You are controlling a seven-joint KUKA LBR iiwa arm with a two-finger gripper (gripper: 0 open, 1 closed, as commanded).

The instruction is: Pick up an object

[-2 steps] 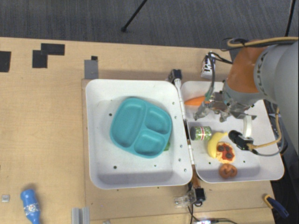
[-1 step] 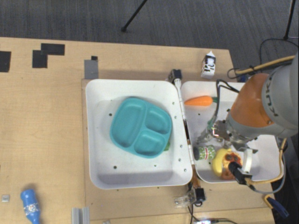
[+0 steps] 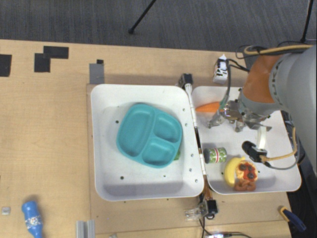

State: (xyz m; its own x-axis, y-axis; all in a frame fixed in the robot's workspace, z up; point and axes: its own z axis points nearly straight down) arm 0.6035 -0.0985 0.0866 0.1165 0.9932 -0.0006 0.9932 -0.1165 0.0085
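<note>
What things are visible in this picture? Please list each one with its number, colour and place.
left bin: one, white, on the bench
right bin: one, white, beside the left bin
divided plate: one, teal, middle of the left bin
carrot-like piece: one, orange, upper left of the right bin
small can: one, green and white, lying at the right bin's left side
round fruit: one, yellow, near edge of the right bin
lumpy thing: one, red-brown, touching the fruit
bottle-like thing: one, blue, on the bench, lower left
arm: one, grey with orange band, over the right bin
</note>
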